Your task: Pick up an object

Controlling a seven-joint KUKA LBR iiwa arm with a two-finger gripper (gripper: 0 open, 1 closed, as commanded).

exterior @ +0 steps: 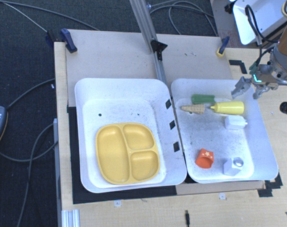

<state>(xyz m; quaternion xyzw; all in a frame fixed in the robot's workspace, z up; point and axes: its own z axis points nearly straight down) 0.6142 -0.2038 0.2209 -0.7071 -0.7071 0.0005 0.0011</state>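
Yellow plastic catches the eye first: a small squeeze bottle (227, 108) lies on its side near the far wall of the right-hand bin (264, 141), the likeliest target for a pick. It looks light and smooth, probably a hollow toy, so it may roll or slip; a grip across the middle of its barrel, at right angles to its length, seems the safest hold. Touching its tip lies a tan cone-shaped piece (193, 109), and just behind that a green block (203, 99). A white block (236, 123) sits just in front of the bottle, crowding that side of any approach. Well apart, toward the bin's near edge, stand an orange cup-like toy (204, 158) and a grey block (233, 166); both look rigid and light, and stand freer of neighbours. The end effector (247, 88) hovers over the bin's far right corner, its two fingers spread apart and gripping nothing, near the bottle's rear end but not touching it. In the left-hand bin (86, 98) rests a yellow divided tray (127, 152), wide and flat, a poor fit for a two-finger pinch. Both bins sit side by side on the tabletop (115, 56).
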